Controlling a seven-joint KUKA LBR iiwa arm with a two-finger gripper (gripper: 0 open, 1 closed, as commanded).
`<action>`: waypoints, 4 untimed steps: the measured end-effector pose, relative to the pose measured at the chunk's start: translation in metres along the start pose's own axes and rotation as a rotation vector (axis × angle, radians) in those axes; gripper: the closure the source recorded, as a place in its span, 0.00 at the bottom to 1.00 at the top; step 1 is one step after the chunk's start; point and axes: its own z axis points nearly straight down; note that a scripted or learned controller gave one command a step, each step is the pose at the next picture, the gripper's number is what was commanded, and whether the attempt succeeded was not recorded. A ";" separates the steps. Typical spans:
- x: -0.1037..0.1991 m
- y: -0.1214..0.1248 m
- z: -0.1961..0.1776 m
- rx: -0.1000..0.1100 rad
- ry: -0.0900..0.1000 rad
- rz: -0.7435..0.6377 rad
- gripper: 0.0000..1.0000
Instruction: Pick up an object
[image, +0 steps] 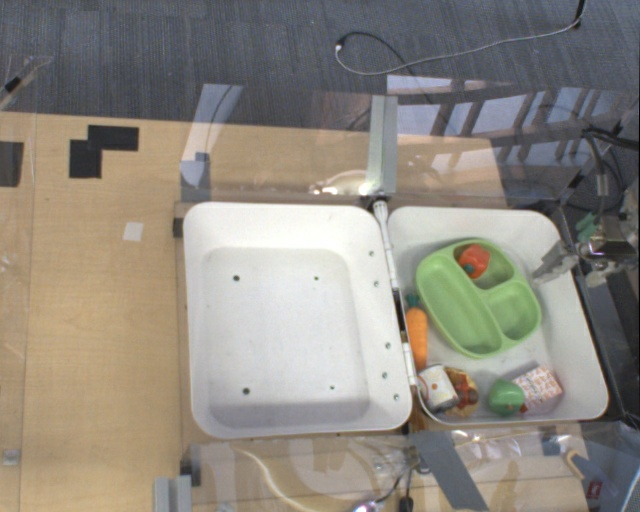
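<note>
A: What could go wrong from here?

B: The gripper (556, 262) sits at the far right rim of the right bin (590, 340), and it looks small and partly lost against the clutter there. Whether it is open or closed cannot be told. If it drops straight down, it would likely meet the bin's wall or bare floor, not an object.

A: And the objects themselves?

B: They crowd the right bin. A green divided plate (478, 300) lies tilted near the middle, with a red tomato (474, 260) in its upper compartment. The plate is wide and shallow, so a pinch could slip off its rim. An orange carrot (417, 337) lies tight against the bin's left wall, leaving little room beside it.

A: Anything easier?

B: Along the front edge sit a small can (437, 386), a green ball (506, 397) and a red-and-white packet (540, 385), the ball touching the packet. A grab there might nudge a neighbour or close on two at once. The left bin (280, 320) holds none of these.
</note>
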 end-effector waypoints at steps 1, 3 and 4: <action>0.060 0.050 0.029 -0.001 0.000 -0.055 0.00; 0.231 0.085 0.080 -0.001 0.001 -0.300 0.00; 0.289 0.136 0.109 0.001 0.000 0.005 0.00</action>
